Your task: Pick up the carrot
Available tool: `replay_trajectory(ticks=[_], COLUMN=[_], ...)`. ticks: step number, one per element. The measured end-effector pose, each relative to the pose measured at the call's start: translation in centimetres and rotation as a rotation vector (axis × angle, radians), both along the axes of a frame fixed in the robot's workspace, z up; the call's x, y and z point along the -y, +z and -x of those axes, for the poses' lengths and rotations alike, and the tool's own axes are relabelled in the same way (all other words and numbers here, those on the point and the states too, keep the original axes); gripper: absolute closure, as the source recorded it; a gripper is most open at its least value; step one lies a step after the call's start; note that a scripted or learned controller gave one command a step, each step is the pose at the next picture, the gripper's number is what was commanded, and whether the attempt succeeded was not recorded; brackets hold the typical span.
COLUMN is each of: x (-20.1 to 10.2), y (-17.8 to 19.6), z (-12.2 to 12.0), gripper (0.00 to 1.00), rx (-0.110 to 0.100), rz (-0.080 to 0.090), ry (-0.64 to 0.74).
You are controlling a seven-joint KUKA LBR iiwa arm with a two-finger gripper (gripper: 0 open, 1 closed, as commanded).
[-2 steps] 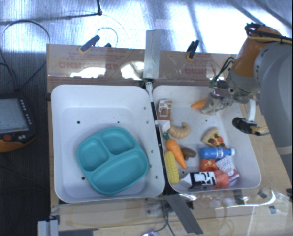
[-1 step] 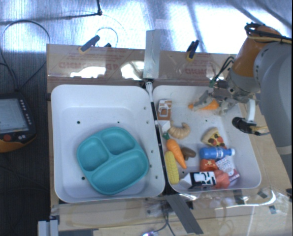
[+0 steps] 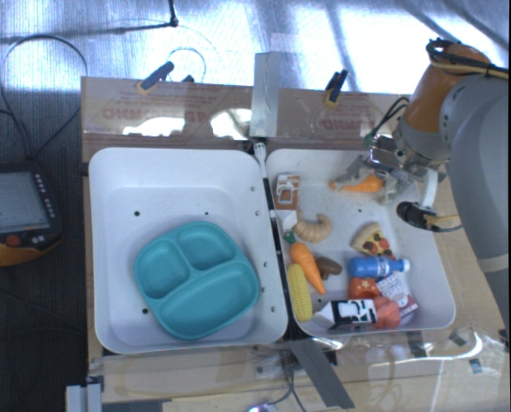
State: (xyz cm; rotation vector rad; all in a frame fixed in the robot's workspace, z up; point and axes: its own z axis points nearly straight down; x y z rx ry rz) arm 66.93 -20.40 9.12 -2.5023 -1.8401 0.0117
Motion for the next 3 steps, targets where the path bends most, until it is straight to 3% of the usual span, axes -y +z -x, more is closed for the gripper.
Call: replay_trajectory(ticks=[1, 2, 3], x=[-0.2, 0.3, -0.6], y=[0.0, 2.1, 0.1], z=[0.2, 0.0, 4.5], gripper=[0.0, 0.0, 0.0], rx=[-0.01, 0.019, 0.04], rz=[0.002, 0.018, 0.022], ry=[-0.184, -0.124, -0.047])
